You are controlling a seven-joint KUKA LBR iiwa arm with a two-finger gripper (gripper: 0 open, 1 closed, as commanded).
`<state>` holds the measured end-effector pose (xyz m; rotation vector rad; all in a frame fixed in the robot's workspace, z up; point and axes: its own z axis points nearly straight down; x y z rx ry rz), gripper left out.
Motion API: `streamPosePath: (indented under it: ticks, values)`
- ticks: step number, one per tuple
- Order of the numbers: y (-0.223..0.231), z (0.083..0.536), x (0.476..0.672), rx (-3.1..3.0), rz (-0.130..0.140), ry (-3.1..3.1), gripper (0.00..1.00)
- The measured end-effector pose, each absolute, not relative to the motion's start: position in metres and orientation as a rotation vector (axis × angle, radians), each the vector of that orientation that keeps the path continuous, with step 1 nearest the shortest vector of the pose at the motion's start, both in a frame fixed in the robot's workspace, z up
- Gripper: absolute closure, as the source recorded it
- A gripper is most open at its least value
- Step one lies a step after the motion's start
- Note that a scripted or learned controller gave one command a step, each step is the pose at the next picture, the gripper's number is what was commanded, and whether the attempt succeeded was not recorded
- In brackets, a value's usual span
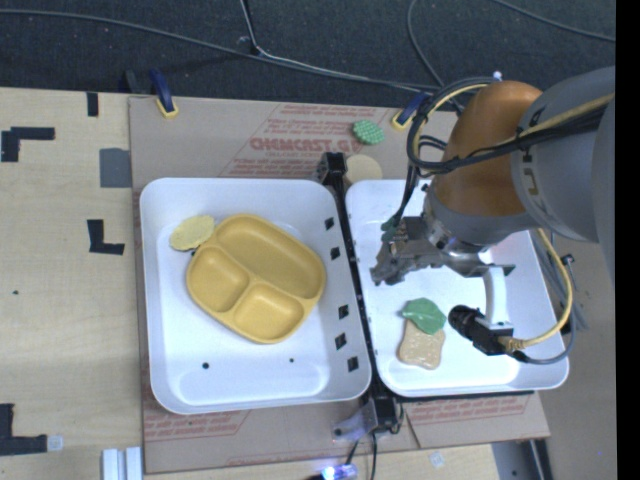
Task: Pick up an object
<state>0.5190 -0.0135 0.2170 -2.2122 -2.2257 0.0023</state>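
Note:
My gripper [392, 266] hangs low over the left part of the right bin [520, 368], close to the divider. Just right of it and nearer the front lie a green leaf-shaped piece [425, 314] and a tan cracker-like piece [420, 347], the green one overlapping the tan one's top. Nothing shows between the fingers. In the left bin [170, 368] a yellow divided plate [256, 276] lies with a small yellow-green round piece [191, 232] at its upper left corner.
The arm's orange band and grey wrist cover the back right of the right bin. A small green dotted disc [367, 131] lies on the cardboard behind the bins. Black clips line the divider between the bins.

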Motion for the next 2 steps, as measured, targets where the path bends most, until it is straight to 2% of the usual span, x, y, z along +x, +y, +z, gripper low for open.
streamPosePath:
  ticks: [1,2]
  values:
    - [0.034,0.218,0.523,-2.212,0.0,-2.227,1.0]
    - [0.082,0.214,0.509,-2.212,0.003,-2.226,1.0]
